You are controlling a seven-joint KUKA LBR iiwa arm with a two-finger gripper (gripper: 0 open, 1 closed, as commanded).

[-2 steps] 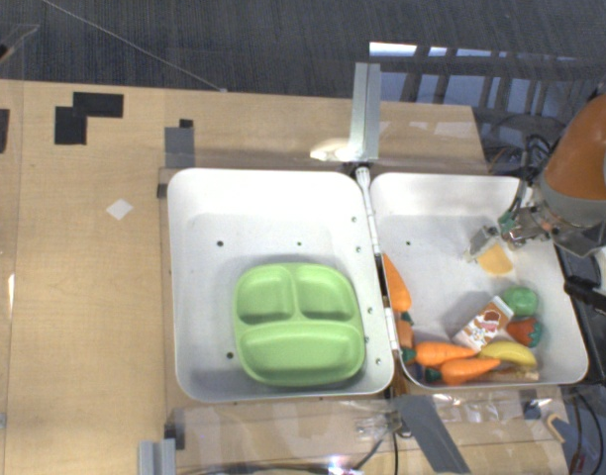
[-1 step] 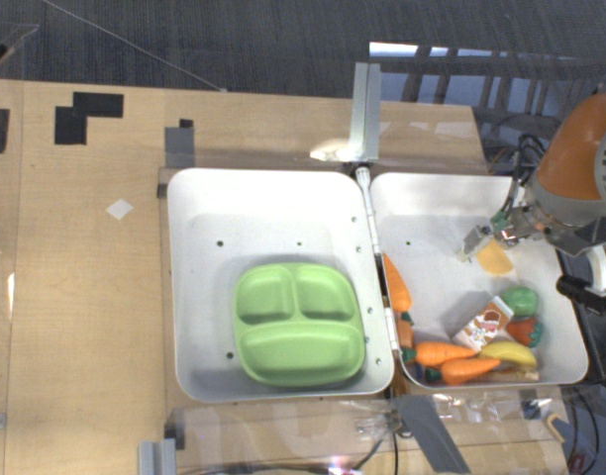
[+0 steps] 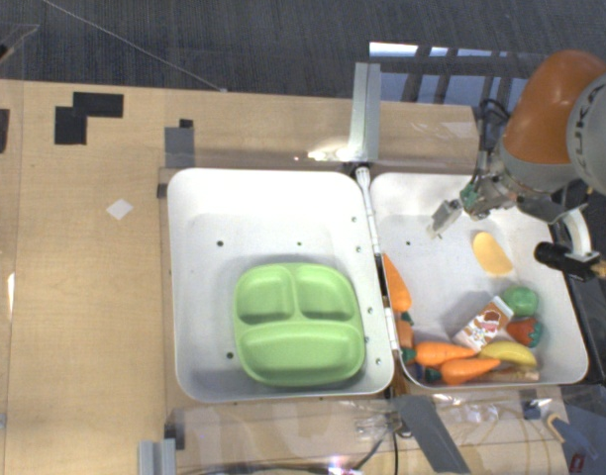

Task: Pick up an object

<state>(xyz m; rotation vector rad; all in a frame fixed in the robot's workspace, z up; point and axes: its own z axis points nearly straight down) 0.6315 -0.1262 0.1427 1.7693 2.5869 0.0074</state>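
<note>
Toys (image 3: 481,349) crowd the right bin's (image 3: 412,201) near edge; claw (image 3: 450,216) hangs released above bare floor.

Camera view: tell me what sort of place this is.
Probably a robotics lab test bench: a robot arm reaches over two white bins, one holding a green divided plate, the other toy food like a banana.

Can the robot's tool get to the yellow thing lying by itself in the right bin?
Probably yes. The tool hangs over the right bin, close to the yellow piece, which lies apart from the pile of toy food with bare floor around it and nothing on top.
</note>
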